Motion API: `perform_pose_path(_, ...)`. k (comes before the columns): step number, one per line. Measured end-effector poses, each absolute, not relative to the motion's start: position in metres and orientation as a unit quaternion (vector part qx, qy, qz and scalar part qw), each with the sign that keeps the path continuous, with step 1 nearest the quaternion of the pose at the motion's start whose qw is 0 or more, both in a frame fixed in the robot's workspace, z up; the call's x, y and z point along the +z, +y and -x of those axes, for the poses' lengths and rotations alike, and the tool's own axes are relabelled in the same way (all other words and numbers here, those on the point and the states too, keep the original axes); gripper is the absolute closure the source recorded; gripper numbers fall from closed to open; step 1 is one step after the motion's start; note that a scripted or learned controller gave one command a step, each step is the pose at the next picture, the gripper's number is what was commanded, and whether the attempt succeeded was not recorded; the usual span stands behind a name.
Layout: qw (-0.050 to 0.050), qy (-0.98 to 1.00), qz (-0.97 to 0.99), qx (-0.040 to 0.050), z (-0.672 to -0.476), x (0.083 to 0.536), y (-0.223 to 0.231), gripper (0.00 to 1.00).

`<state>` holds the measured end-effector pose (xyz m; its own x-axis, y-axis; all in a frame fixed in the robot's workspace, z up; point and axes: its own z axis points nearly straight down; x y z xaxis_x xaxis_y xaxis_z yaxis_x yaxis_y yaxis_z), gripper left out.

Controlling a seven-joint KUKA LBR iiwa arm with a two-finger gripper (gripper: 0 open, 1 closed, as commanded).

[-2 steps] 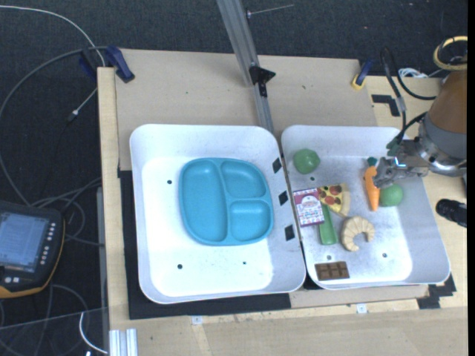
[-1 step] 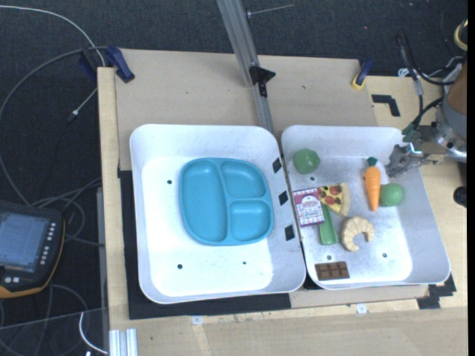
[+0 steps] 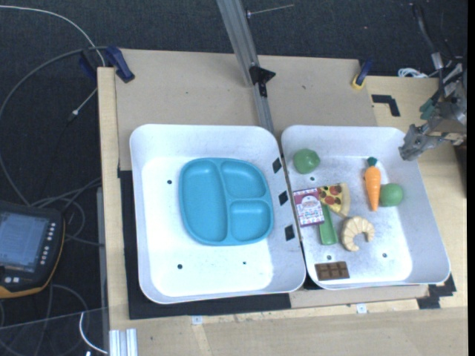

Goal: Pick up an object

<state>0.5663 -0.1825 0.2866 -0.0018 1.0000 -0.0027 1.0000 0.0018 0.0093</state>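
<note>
The toy carrot point(image 3: 372, 187) — orange, with a green top and a white tip — lies in the right bin point(image 3: 423, 221), touching a green ball point(image 3: 391, 194) on its right, with a croissant point(image 3: 357, 231) below it and a pizza slice point(image 3: 335, 197) to its left. Further left of the carrot lie a small pink-and-white packet point(image 3: 309, 207) — its print too small to read — a green lime point(image 3: 306, 160), and lower down a chocolate bar point(image 3: 332, 271). The claw point(image 3: 413, 145) hovers at the bin's rim, up and right of the carrot, whether wide or narrow I cannot tell.
</note>
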Motion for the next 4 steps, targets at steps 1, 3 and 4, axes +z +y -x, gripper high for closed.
perform_pose_path(1,-0.001,0.709,-0.705,0.0009,-0.57,0.289,-0.124,1.0)
perform_pose_path(3,-0.001,0.709,-0.705,0.0001,-0.58,0.288,-0.015,1.0)
perform_pose_path(4,-0.002,0.709,-0.705,-0.0012,-0.587,0.265,0.039,1.0)
